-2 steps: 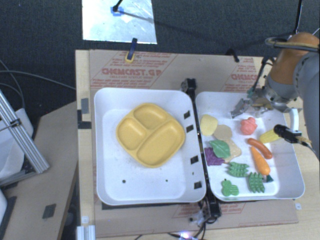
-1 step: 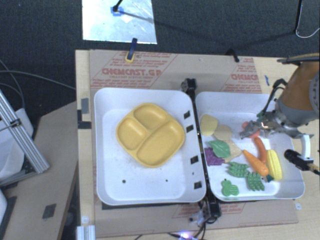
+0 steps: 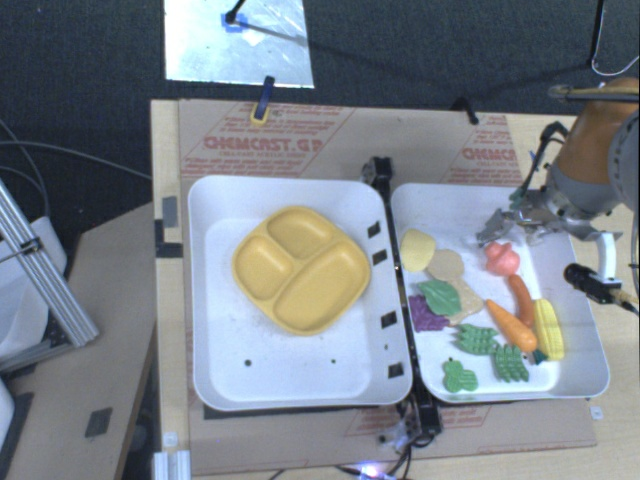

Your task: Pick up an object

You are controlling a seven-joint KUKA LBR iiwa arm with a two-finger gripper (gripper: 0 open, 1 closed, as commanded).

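Note:
My gripper (image 3: 508, 226) hangs over the far part of the right bin (image 3: 590, 373), just above and apart from a pink toy (image 3: 502, 259). Several toy foods lie in that bin: a yellow lemon-like piece (image 3: 417, 249), a beige round piece (image 3: 446, 264), a green leaf (image 3: 438, 296), purple grapes (image 3: 424, 314), two orange carrots (image 3: 520, 296) (image 3: 512, 326), a yellow corn cob (image 3: 548, 328), and green vegetable pieces (image 3: 476, 340) (image 3: 510, 363) (image 3: 459, 376). I see nothing held in the gripper.
The left bin (image 3: 215, 368) holds a yellow divided plate (image 3: 300, 269). A black hinge strip (image 3: 392, 268) runs between the bins. A shiny sheet (image 3: 238, 28) lies beyond the bench, and a metal frame (image 3: 40, 268) stands at the left.

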